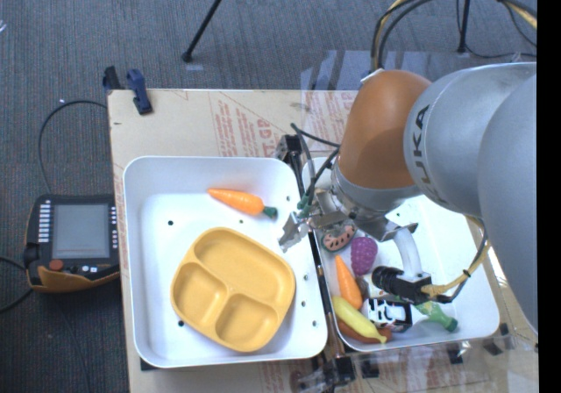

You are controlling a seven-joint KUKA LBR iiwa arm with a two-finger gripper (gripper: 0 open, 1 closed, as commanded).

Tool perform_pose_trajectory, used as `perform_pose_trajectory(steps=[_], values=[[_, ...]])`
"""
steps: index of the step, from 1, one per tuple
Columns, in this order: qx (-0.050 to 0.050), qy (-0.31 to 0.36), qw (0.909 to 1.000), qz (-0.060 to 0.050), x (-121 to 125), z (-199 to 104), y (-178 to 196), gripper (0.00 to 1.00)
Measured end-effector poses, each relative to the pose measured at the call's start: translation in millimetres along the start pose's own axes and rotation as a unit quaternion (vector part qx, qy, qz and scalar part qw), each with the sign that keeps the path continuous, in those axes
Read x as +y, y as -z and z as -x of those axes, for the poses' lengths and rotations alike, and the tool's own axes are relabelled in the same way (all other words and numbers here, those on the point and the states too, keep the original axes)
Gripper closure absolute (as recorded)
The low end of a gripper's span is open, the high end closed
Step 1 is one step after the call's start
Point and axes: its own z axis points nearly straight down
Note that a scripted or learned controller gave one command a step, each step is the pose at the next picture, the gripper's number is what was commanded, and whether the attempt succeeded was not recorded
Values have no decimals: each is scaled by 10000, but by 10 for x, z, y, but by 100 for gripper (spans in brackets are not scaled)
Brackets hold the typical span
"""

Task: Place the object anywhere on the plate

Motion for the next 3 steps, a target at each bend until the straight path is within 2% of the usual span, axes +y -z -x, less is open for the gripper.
perform_pose_trajectory(steps=[3], values=[[0,0,10000,0,0,0,0,0]])
